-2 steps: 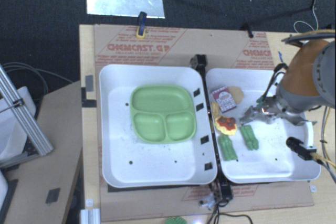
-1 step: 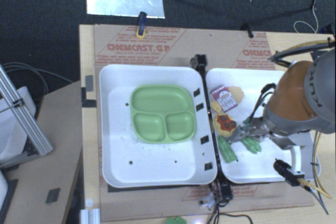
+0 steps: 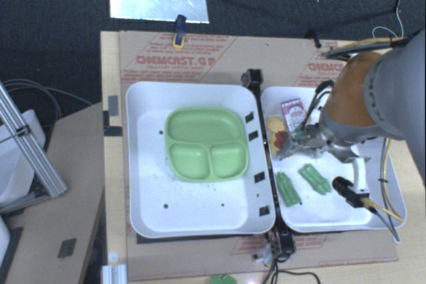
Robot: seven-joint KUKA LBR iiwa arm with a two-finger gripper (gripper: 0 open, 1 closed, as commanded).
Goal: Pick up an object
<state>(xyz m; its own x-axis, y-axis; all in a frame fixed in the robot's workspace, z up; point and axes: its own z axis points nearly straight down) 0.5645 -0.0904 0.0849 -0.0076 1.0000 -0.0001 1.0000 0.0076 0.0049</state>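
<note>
The gripper is down low in the right bin, close against its left wall, and from here I cannot tell how it is set. A small yellow and red object lies touching it or just beside it, on the far side. The red-and-white packet sits just beyond that. Two green pieces lie nearer, apart from the gripper. The left bin holds a green divided plate.
</note>
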